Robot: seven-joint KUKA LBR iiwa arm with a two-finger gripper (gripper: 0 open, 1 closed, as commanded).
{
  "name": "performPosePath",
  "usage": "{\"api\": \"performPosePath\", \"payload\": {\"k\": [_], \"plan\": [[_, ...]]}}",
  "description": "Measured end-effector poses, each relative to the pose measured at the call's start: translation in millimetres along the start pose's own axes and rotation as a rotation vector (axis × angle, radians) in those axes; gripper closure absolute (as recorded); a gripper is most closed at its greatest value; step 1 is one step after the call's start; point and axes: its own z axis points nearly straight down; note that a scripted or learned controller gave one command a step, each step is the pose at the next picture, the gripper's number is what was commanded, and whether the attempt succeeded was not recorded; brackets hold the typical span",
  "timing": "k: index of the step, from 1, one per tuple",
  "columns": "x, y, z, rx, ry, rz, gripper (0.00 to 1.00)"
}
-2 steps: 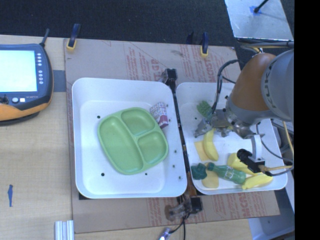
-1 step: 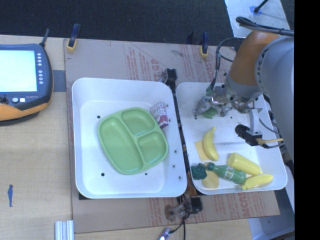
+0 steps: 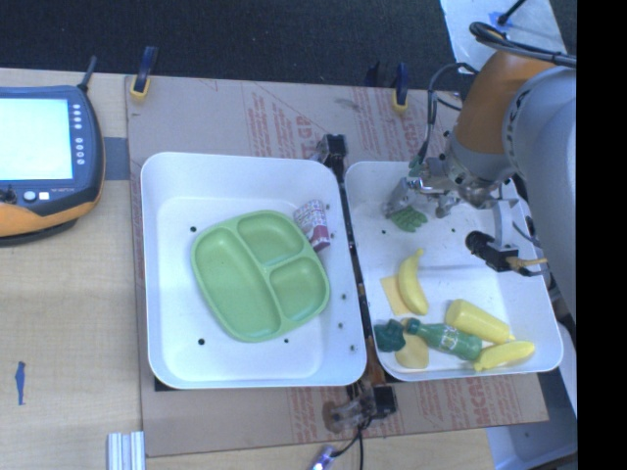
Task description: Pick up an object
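One banana (image 3: 411, 282), one green bottle (image 3: 446, 339), one divided plate (image 3: 261, 274)

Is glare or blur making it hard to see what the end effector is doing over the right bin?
Camera view: even light, only soft shadows; the white bins are bright yet not washed out. The end effector over a green item looks slightly soft and cluttered, so its grip is unclear. The banana and green tray are sharp.
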Motion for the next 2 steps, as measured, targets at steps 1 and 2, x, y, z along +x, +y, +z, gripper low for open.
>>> {"api": "performPosePath", "payload": {"k": [1, 2], "plan": [[12, -81, 1, 0.003, 0.000, 0.001, 0.00], [29, -32, 0, 0.001, 0.000, 0.002, 0.00]]}}
